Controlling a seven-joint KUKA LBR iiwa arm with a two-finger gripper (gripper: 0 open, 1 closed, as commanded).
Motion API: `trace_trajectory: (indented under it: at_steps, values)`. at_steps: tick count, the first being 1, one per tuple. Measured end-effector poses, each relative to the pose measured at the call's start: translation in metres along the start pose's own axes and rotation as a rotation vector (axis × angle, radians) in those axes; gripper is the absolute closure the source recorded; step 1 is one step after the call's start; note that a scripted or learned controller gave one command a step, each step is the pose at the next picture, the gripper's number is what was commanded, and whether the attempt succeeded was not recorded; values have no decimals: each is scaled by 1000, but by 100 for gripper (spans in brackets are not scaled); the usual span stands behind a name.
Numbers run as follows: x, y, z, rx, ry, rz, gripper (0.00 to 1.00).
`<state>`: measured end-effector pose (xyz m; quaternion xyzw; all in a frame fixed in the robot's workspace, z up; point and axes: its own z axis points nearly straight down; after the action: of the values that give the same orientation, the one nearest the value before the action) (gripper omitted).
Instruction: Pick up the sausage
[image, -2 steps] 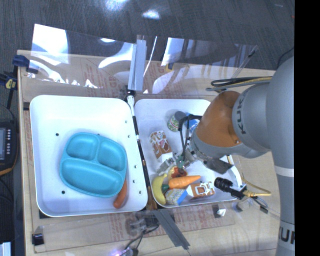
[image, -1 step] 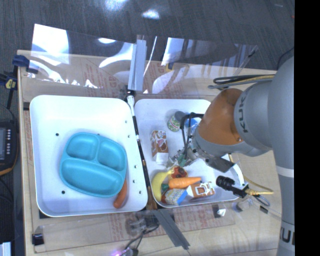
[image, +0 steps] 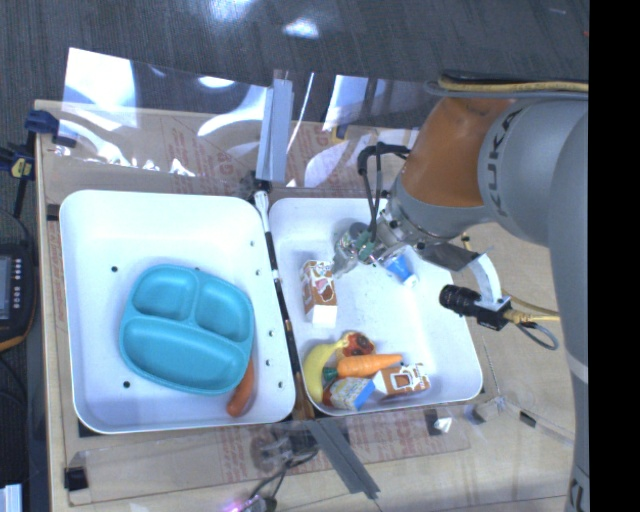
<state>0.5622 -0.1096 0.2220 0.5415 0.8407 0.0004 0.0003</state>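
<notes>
The sausage (image: 241, 389) is a short reddish-brown link lying in the left bin (image: 90, 215), against the lower right edge of a blue divided plate (image: 187, 327). My gripper (image: 362, 247) hangs over the upper middle of the right bin (image: 455, 345), well away from the sausage and on the other side of the wall between the bins. It is just above and to the right of a small brown and white carton (image: 320, 290). The grey arm with its orange band (image: 455, 150) covers the right bin's far right corner.
A pile of toy food lies at the right bin's front edge: a yellow banana (image: 316, 367), an orange carrot (image: 368, 365) and a small box (image: 408, 380). A blue item (image: 402, 268) sits beside the gripper. A black cable plug (image: 470, 302) juts over the right rim.
</notes>
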Motion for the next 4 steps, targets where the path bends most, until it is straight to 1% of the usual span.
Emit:
trace_trajectory:
  at_steps: [1, 2, 3, 4]
  values:
    - [0, 0, 0, 1, 0, 0, 0]
    - [0, -82, 74, 4, 3, -149, 0]
    - [-24, -44, 131, 3, 2, -235, 0]
    - [-24, -44, 121, 3, 2, -238, 100]
